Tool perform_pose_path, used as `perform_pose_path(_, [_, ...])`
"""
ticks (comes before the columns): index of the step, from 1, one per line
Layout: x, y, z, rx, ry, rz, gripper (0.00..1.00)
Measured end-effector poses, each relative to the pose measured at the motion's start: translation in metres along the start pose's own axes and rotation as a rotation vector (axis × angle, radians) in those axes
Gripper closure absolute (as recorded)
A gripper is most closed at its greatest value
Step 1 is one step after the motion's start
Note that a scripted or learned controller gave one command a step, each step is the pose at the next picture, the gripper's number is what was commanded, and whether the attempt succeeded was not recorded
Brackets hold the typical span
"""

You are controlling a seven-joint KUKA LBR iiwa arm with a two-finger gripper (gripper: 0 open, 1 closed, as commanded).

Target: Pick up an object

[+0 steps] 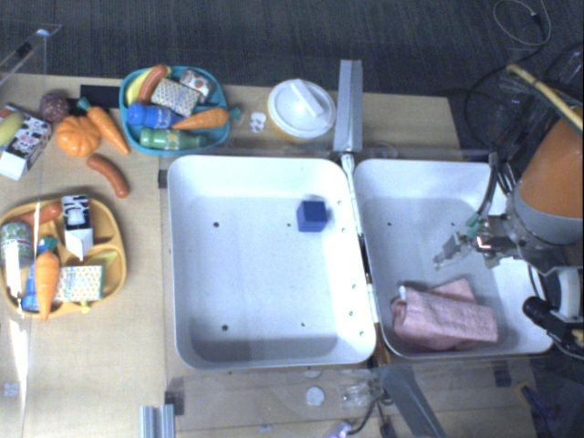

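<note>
A small blue block (312,214) lies in the left white bin (210,272), toward its far right corner. A folded pink cloth (444,316) rests at the near edge of the right white bin (411,199). My gripper (453,247) hangs over the right bin, a little above and just beyond the cloth, with the grey arm and its orange band (552,176) coming in from the right. Nothing is visibly held in the gripper.
A metal divider (346,108) runs between the bins at the back. Off to the left stand a blue bowl of toy food (173,108), a yellow tray of toy food (64,258), loose toy vegetables (91,140) and a white lidded container (301,108).
</note>
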State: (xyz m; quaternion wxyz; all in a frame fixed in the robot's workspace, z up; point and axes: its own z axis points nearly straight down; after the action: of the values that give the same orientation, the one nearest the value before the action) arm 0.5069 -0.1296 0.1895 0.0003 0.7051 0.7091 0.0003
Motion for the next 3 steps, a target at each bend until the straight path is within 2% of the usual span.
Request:
perform_pose_path(1, [-0.050, -0.017, 0.097, -0.008, -0.003, -0.153, 0.00])
perform_pose_path(2, [-0.049, -0.015, 0.086, -0.013, -0.003, -0.155, 1.00])
perform_pose_path(3, [-0.022, 0.044, 0.023, -0.003, 0.000, 0.051, 1.00])
